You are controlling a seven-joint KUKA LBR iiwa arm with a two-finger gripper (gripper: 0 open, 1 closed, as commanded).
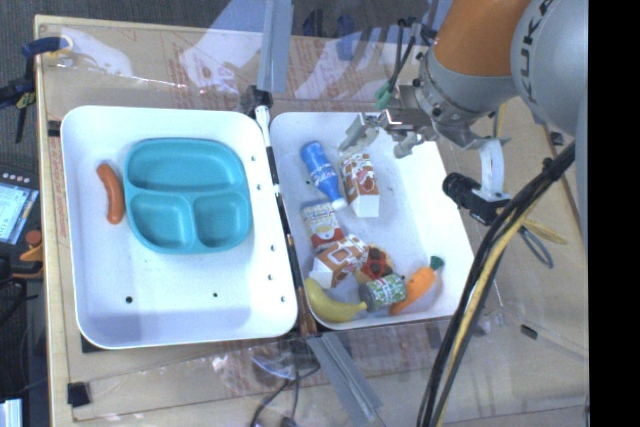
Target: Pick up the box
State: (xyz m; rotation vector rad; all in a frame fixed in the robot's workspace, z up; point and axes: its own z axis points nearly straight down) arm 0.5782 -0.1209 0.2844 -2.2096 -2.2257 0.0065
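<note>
In right bin [455, 245] | box [361, 185] stands against bottle [322, 173], long axis running toward near rim | gripper [385, 130] just above box's far end, fingers spread, pinching nothing | next, by my guess: short descent toward near rim.

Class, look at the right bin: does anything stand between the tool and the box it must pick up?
Nothing visible does. The tool hangs just above the box, which stands in the right bin with a blue bottle beside it, not over it.

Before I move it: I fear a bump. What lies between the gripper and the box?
Camera view: bare air; the gripper hovers just above the box.
</note>
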